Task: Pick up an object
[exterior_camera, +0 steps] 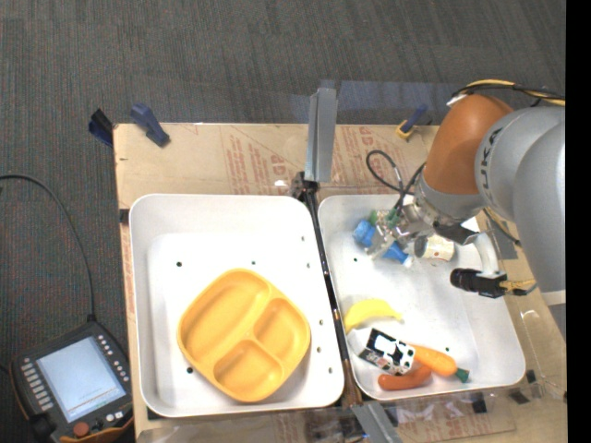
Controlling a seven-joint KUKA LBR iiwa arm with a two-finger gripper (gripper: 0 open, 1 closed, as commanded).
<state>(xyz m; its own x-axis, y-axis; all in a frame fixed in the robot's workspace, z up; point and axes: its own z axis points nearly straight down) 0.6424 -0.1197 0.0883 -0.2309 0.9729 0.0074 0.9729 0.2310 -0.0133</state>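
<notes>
Two-finger gripper (395,238) low over the back of the right white bin (517,363), amid small blue objects (366,234); finger state cannot be told. Toward the bin's front: curved yellow banana-shaped toy (371,313); just nearer, black-and-white patterned block (387,351), orange carrot toy (436,360), red sausage-shaped toy (404,380) clustered together. Left white bin (148,247) holds a yellow three-compartment plastic tray (244,335)

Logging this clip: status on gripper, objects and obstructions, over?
Gripper low over right bin, far end. Banana, carrot, red sausage, black-white item lying near front. Yellow divided plate in left bin.
</notes>
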